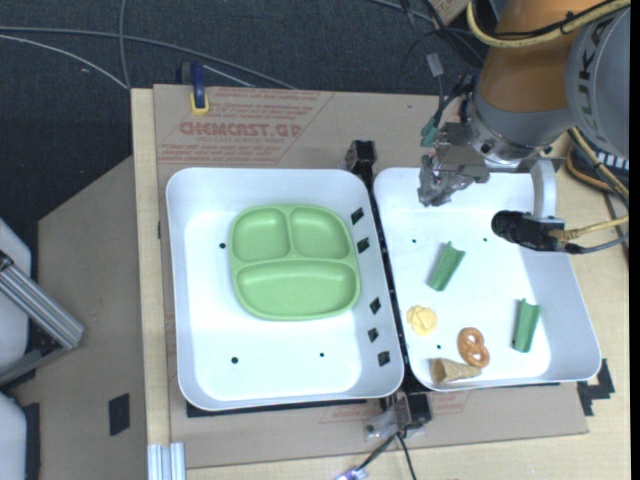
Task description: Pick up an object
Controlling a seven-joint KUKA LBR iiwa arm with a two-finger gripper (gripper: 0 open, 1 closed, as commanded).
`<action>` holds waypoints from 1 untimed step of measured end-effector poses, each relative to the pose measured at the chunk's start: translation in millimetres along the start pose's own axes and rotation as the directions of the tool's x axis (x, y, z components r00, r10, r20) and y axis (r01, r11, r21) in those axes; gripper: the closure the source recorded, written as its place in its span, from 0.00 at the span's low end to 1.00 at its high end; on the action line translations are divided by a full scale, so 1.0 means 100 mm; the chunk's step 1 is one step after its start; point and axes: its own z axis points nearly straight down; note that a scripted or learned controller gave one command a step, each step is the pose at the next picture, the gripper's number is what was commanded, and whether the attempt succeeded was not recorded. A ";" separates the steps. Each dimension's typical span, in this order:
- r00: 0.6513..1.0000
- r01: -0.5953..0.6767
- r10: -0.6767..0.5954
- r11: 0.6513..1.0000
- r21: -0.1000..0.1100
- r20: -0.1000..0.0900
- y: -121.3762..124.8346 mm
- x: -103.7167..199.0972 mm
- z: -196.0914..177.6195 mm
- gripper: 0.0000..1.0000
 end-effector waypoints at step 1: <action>1.000 0.000 0.000 1.000 0.001 0.000 -0.20 0.43 0.21 1.00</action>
